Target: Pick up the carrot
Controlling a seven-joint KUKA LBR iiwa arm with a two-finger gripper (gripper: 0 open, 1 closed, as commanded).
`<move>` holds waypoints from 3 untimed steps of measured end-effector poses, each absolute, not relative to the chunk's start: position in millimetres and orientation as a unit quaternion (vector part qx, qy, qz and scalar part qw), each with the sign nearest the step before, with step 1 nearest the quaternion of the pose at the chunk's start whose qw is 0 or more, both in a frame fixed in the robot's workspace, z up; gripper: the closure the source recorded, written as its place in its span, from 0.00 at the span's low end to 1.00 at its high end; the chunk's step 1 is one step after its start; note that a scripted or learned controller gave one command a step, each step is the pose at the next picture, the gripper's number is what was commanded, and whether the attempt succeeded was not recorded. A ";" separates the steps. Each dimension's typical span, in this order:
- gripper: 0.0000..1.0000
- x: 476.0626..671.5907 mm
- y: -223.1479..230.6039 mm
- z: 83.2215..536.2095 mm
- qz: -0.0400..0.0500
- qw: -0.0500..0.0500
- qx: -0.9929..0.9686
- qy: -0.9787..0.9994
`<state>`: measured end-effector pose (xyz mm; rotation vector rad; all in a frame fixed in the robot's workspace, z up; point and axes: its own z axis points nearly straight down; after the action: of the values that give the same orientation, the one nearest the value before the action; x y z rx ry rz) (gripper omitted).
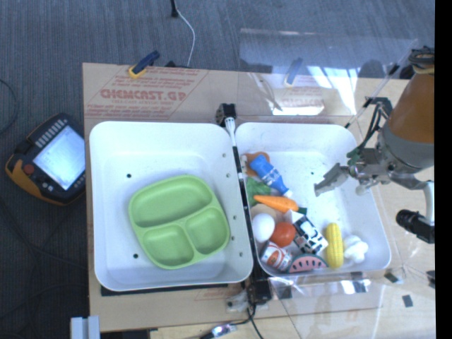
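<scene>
The orange carrot [277,203] lies across the left part of the right bin [318,143], its tip pointing right, tucked among other toy foods. My gripper [346,184] hovers over the bin's right half, to the right of the carrot and slightly above it in the view, well apart from it. Its fingers stand open with nothing between them. The grey arm with the orange band [417,111] comes in from the right edge.
Around the carrot are a blue bottle [270,174], a white egg [263,226], a red tomato [284,233], a black-and-white carton [307,235], corn [334,244] and a watermelon slice [308,263]. A green divided plate [180,221] sits in the left bin [113,161].
</scene>
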<state>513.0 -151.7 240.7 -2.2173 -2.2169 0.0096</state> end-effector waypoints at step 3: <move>1.00 504.6 -103.4 92.1 -0.007 -0.017 -0.713 -0.701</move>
<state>504.6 -103.4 92.1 -2.2647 -2.2273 -0.0209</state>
